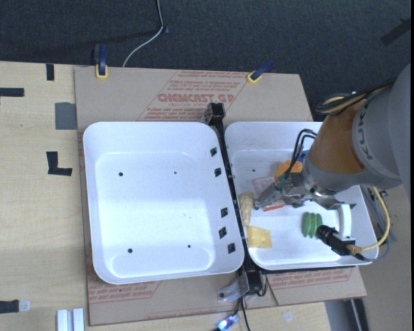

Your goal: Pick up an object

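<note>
Cardboard sheet underlies both white bins on wood bench.

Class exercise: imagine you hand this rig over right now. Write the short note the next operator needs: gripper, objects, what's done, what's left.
Gripper: low in the right bin, over a reddish clear packet; whether it grips anything is unclear.
Objects, all in the right bin: green ridged piece, yellow block, pale beige piece by the divider, orange item partly under the arm.
Done: nothing visibly lifted.
Left: secure one object and raise it.
</note>
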